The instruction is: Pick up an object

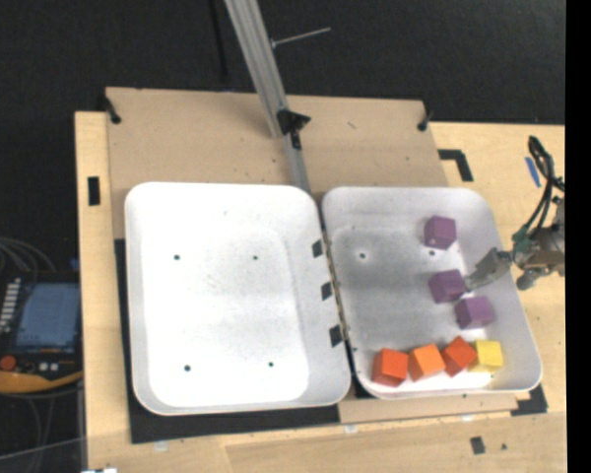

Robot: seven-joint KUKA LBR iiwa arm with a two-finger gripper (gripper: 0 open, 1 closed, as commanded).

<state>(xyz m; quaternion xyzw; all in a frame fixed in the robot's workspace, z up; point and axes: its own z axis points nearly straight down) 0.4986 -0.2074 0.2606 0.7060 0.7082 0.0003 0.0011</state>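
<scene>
Bins sat side by side on the bench, and the left bin (158, 294) carried no blocks, so every candidate lay in the right bin (374, 215). Along its near wall ran a tight row: red-orange block (390, 366), orange block (426, 361), red block (460, 354), yellow block (489, 353), likely awkward to grip because they touched. Three purple blocks stood looser: upper purple block (438, 231), middle purple block (446, 286), lower purple block (474, 310). The gripper (489, 267) reached over the right rim, its tip just beside the middle one, probably the target. Nothing showed between its tips, and how they stood was too blurred to judge.
</scene>
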